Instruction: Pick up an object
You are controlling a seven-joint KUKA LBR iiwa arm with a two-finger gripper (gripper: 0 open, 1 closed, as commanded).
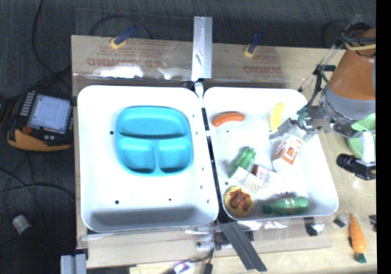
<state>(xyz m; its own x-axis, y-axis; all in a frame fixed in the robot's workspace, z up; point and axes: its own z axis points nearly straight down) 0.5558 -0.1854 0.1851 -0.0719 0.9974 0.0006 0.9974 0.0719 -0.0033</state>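
My gripper (292, 129) hangs over the right bin's (330, 196) upper right part, reaching in from the right. Just below and touching its tip is a small white and orange carton (288, 152). A yellow banana-like piece (277, 115) lies just to the gripper's left. Further left lie an orange sausage (227, 118) and a green pickle (244, 159). A white and red packet (259, 176), a round pizza-like toy (238, 200) and a green bottle (286, 205) lie near the front.
The left bin (98, 205) holds a blue divided plate (154, 139). A metal post (201, 47) stands behind the bins' shared wall. An orange carrot (357, 240) lies on the bench at the front right, outside the bins.
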